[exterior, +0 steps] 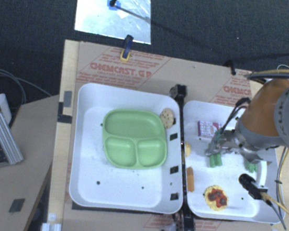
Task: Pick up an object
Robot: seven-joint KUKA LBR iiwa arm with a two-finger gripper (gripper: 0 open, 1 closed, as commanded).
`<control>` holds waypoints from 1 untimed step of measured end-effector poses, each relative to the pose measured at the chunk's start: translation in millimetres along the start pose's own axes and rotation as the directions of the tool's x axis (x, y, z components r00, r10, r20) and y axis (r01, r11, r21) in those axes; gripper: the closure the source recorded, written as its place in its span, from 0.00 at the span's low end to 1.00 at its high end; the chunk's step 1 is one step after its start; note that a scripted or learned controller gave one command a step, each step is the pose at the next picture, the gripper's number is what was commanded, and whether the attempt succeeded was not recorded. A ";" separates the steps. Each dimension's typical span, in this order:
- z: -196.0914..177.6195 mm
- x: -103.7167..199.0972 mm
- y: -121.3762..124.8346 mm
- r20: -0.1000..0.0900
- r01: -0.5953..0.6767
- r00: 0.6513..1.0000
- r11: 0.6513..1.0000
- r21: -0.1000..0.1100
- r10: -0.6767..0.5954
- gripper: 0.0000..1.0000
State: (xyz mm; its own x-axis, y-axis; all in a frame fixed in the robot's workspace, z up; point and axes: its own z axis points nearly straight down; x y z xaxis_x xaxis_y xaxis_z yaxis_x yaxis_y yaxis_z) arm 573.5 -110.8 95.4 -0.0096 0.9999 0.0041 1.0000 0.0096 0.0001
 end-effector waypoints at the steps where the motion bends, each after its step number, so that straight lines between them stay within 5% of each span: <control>1: -94.6 70.4 -2.5 0.002 0.002 1.000 1.000 -0.010 -0.002 1.00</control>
